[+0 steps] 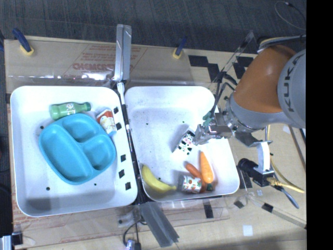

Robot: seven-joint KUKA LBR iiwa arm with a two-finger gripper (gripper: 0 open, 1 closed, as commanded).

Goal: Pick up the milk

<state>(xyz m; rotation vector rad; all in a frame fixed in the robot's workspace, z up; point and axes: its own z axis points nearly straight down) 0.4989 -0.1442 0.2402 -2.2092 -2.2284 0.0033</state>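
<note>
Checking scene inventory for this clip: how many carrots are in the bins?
2, both in the right bin near its front right corner: a larger carrot and a smaller carrot just left of it. Nothing suggests more hidden.

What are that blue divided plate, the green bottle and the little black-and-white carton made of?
The blue divided plate looks like moulded plastic: one even colour, soft rounded edges, dull sheen. The green bottle seems glossy plastic with a pale label. The black-and-white carton, likely the milk, could be printed card or plastic; it is too small to tell.

Bench (62, 53) with two white bins (21, 155)
</note>
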